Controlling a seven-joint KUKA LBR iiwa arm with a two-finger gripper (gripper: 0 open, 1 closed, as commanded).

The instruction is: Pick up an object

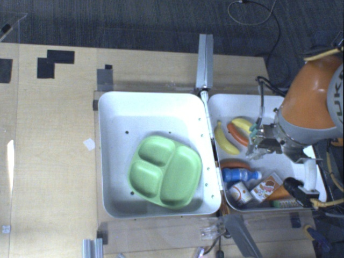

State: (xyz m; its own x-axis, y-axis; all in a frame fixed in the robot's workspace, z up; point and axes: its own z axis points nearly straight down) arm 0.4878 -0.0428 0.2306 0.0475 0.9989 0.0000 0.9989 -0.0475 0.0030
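The two-finger gripper (262, 142) hangs over the right white bin (215, 109), apparently empty, its spread unclear, beside a yellow plastic banana (224, 138); crowded neighbours risk deflecting any grasp.

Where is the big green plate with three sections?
The green three-section plastic plate lies in the left white bin, toward its front, near the divider beside the right white bin.

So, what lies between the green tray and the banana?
In the camera view, the green tray and the banana are separated by bare white floor of the left bin, then the two bins' adjoining rims.
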